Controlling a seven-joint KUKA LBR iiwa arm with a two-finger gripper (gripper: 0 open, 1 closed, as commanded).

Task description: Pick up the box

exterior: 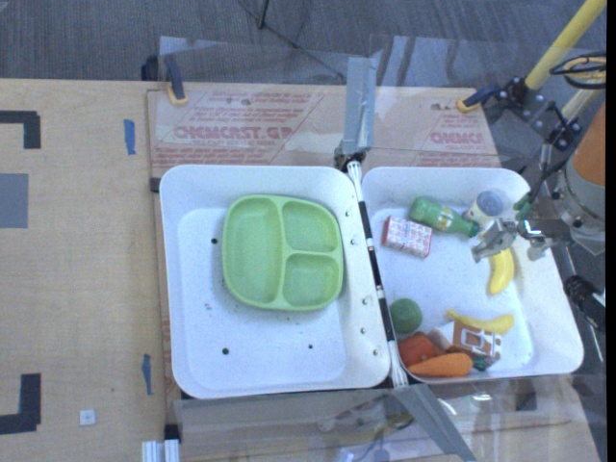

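lying flat in the right bin [549,354] near its left wall, the box [407,237] looks light and stiff (grip its short sides); the tool [507,242] hangs open, apart.

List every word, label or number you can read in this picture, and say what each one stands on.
"CHEMCAST GP" (roughly; the red print is faint and partly glared): on the brown sheet behind the left bin.
Similar red print on the brown sheet behind the right bin: too blurred to read.
Print on the small box: too small to read.
Label on the green bottle: too small to read.
Orange and white carton: no readable text.
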